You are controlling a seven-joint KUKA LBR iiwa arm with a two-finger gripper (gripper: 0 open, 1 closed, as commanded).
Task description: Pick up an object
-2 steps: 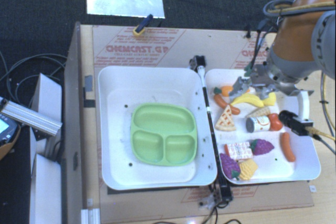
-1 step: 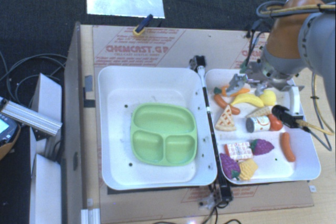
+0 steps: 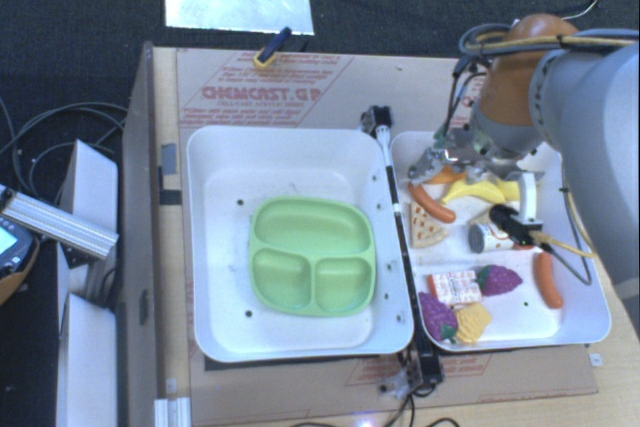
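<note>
The arm is reaching in over the right bin [image 3: 598, 313], with the gripper [image 3: 437, 164] hanging low at that bin's upper left corner. I cannot tell how the jaws are standing; nothing is showing between them. The nearest candidates are lying just below: the banana [image 3: 482, 189], its long axis running roughly left to right, and the hot dog [image 3: 432, 203], slanting down toward the right, just beside the pizza slice [image 3: 427, 231]. Judged from this, the coming descent is depending on aligning across the hot dog's short axis. The green plate [image 3: 312, 257] is sitting in the left bin [image 3: 215, 215].
</note>
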